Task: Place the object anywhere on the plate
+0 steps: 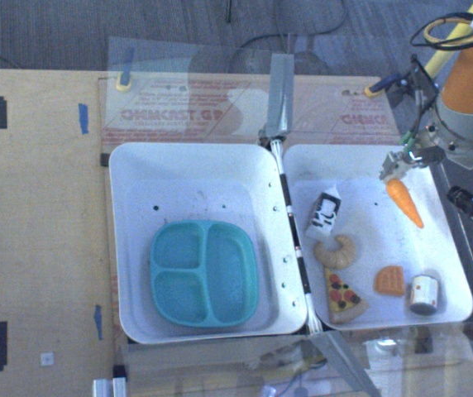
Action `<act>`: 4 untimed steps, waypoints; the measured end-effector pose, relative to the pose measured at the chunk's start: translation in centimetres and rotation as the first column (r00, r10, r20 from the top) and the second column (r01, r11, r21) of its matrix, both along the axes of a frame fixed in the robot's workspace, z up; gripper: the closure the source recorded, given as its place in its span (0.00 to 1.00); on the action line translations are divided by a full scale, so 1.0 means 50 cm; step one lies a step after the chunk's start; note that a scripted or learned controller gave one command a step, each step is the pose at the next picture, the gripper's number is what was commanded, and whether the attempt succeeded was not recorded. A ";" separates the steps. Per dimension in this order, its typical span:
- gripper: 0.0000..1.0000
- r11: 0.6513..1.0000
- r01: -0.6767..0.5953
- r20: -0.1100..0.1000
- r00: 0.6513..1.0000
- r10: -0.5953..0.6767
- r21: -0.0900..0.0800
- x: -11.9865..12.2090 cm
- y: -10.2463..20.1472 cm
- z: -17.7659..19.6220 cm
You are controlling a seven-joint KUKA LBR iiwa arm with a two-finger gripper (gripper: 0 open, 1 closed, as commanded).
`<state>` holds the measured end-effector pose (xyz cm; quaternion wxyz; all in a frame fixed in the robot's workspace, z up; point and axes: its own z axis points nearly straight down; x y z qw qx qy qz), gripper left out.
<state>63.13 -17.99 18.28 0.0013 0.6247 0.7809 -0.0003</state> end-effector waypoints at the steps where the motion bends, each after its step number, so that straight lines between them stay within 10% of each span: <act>1: 1.00 0.989 -0.149 -0.001 0.989 0.149 0.002 -0.045 0.181 0.061; 4: 1.00 0.967 -0.256 0.001 0.967 0.256 0.002 -0.228 0.675 0.059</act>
